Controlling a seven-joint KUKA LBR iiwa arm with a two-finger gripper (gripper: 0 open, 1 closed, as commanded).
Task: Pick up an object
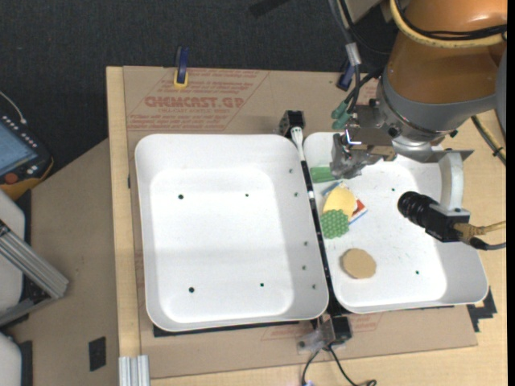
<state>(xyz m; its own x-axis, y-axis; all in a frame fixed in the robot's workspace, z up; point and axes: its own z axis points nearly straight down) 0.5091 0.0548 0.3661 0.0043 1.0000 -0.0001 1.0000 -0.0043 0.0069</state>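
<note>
At right bin (463, 284), 11 o'clock corner: gripper (348, 167) low over yellow piece (339, 199), green knobbly piece (335, 224) just below. Can't tell grip state. Tan disc (359, 264) at 6 o'clock. Risk: pieces crowd divider, so wall contact or bad pick.

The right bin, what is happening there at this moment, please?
A grey and orange robot arm reaches over the right bin, and its gripper is low at the bin's far left corner, just above a small pile: a yellow object and a green textured object. A tan round object lies apart, nearer the front. Nothing can be seen held between the fingers. The left bin sits beside it.
</note>
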